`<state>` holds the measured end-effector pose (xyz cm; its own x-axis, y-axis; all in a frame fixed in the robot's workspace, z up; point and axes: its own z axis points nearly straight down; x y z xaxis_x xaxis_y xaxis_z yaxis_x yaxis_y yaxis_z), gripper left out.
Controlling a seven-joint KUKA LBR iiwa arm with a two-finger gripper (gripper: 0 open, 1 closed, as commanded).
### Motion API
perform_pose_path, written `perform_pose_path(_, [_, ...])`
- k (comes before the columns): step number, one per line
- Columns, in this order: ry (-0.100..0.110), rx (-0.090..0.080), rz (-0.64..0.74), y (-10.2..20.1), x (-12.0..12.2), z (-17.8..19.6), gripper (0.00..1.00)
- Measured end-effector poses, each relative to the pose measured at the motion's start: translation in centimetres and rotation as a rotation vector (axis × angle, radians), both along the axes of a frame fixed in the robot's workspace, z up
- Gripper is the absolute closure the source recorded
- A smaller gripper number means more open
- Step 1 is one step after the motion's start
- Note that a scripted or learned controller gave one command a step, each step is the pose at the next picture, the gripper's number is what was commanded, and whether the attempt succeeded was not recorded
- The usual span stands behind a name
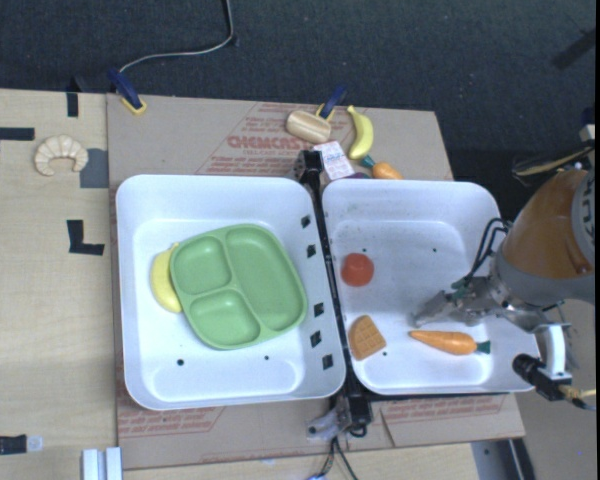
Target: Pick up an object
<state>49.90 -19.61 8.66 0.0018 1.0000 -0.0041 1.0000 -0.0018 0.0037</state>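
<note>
While gripper (427,315) hovers low in right bin (400,196), nothing between fingers; open or clenched, cannot tell. Carrot (446,342) lies flat just at gripper's 5 o'clock, long axis 3-to-9. Judged light, stiff, smooth plastic, liable to roll; pinch across thick middle. Red disc (357,269) at bin's 9 o'clock, cracker (366,336) at 7. Green tray (240,286) in left bin.

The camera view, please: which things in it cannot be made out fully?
- Yellow banana in the left bin: the green divided plate covers most of it.
- Gripper above the carrot: too blurred to read its fingers.
- Small items behind the bins: too small to identify.
</note>
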Motion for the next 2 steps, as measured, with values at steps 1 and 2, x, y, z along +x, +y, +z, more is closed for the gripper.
perform_pose_path(1, [-0.003,0.005,0.006,9.2,7.1,0.0,0.00])
perform_pose_path(2, [-0.001,0.000,0.000,3.5,2.5,0.0,0.00])
